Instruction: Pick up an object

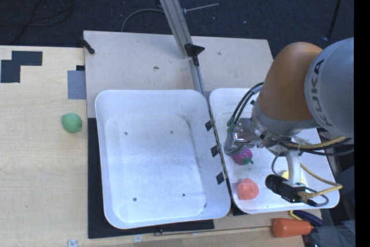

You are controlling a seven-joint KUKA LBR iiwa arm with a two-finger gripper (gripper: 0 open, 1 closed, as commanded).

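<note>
White plastic forms the two shallow bins; the right bin serves as landmark. Camera view: the grey arm, with its orange band, reaches over the right bin, and the gripper hangs low inside it, near the wall shared with the left bin. How far the gripper stands apart cannot be told, nor whether it has hold of anything. A purple object with a green part lies in the right bin just under the gripper, seemingly touching it. A pink-red object lies in the same bin, nearer its front edge. A green ball rests on the wooden bench, well left of both bins. An orange object lies just outside the right bin's front rim.
</note>
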